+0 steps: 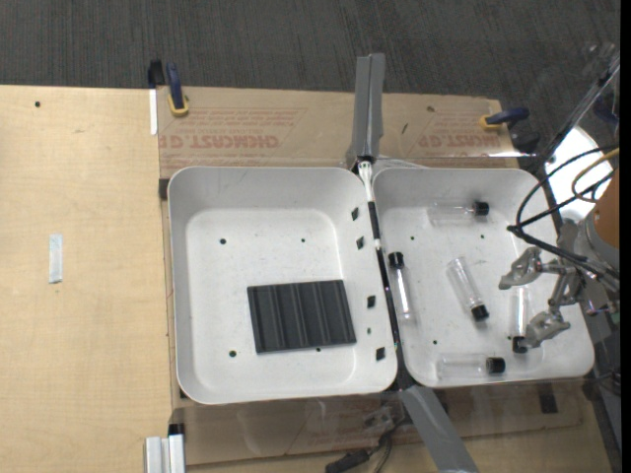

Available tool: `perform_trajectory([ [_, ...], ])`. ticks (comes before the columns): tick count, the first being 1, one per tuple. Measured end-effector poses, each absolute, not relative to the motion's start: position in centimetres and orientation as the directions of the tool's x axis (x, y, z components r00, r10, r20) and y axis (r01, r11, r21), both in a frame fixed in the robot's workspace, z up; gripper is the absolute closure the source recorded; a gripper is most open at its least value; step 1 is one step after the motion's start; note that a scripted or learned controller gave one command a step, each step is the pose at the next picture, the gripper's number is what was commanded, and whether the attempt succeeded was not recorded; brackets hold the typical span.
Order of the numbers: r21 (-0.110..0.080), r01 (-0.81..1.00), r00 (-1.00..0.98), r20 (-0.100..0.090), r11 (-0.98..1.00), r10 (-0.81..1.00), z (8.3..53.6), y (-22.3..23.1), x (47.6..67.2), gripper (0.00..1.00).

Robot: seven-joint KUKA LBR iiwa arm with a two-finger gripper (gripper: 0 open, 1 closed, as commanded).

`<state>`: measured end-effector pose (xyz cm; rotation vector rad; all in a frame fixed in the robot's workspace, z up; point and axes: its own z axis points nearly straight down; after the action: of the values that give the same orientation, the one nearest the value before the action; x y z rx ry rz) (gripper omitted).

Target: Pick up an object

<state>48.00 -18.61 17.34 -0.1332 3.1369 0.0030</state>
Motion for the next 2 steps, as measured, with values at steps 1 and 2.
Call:
perform_trajectory([
  [1,0.0,-0.171,-0.985,-0.004,0.985,-0.171,24.0,-22.2,48.2,0.0],
  [2,0.002,-0.233,-0.973,-0.003,0.973,-0.233,18.2,-20.7,49.2,0.0],
])
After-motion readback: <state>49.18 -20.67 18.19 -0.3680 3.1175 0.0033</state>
